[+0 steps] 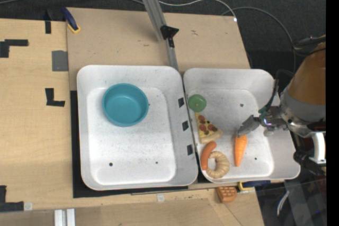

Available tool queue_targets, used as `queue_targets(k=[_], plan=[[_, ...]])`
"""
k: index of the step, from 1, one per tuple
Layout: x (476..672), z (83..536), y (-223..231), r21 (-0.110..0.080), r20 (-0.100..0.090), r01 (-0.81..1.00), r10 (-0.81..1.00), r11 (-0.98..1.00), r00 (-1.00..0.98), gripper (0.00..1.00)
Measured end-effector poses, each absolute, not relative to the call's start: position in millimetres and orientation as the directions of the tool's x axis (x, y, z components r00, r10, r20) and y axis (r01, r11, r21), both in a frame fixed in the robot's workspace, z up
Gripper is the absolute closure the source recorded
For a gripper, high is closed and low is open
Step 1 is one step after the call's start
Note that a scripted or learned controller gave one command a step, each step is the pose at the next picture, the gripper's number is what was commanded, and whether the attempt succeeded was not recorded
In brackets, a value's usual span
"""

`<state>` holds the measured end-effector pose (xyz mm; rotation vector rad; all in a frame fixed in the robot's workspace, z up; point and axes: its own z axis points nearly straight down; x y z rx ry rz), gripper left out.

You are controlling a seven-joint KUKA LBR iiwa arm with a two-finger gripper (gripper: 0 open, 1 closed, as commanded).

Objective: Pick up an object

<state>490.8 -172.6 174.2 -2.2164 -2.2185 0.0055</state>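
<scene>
Tan bench, two white bins. Gripper (249,125) low in right bin (254,81), right of frame centre, just above carrot (240,150). Finger spread: cannot tell (dark, blurred). Nothing lifted; grasp and lift remain.

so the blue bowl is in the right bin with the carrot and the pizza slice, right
Not quite. The camera view shows the blue bowl alone in the left bin. The carrot and the pizza slice do lie in the right bin.
</scene>
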Motion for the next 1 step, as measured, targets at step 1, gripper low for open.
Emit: queue_targets(k=[1], plan=[[488.7,111.3,-177.0,-0.009,0.002,1.000,1.000,0.000,0.000,0.00]])
